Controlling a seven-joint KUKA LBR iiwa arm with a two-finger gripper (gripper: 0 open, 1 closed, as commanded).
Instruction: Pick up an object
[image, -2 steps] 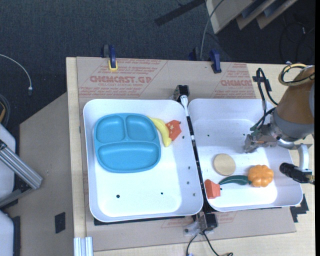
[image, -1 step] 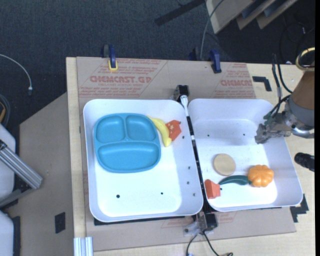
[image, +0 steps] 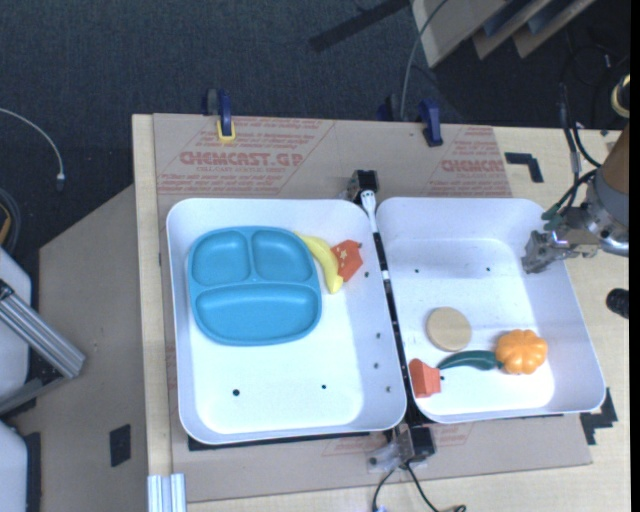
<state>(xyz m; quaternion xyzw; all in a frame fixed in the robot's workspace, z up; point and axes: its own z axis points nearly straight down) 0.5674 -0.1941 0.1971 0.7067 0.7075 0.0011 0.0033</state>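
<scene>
Overhead slanted view: two white bins side by side on the surface (image: 150, 300). L bin (image: 270, 400) holds a blue divided plate (image: 255, 285) w/ a banana (image: 325, 262) just beside its right rim and a small orange-red piece (image: 348, 258) touching the banana; R bin (image: 480, 250) holds a tan disc (image: 449, 327), an orange pumpkin-like toy (image: 521, 351) w/ a dark green stem-like piece (image: 467, 362) beside it, and a red block (image: 425, 378) near the front left corner. Gripper (image: 545, 248) sits at the R bin's right rim, apart from all objs, nothing between it; open or closed: cannot tell.
</scene>
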